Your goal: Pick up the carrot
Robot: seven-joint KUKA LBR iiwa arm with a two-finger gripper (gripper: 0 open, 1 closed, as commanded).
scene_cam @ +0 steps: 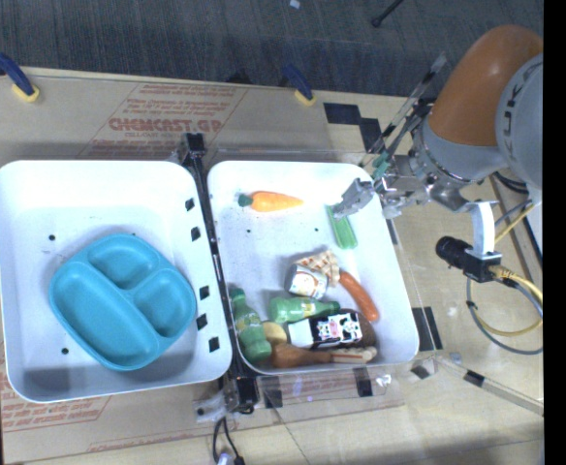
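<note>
Carrot (273, 201) lies alone near the far wall of the right bin (396, 260), well to the left of the gripper (353, 200) as the camera sees it, its long axis running left-right toward the gripper, green top farthest away. Whether the gripper is wide or narrow I cannot tell; nothing visibly sits in it. Just below the gripper lies a green piece (345, 231).

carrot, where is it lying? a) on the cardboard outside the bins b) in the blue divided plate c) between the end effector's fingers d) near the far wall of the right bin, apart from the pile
d: the carrot lies alone near the far wall of the right bin, away from the pile of items at its near end.
</note>
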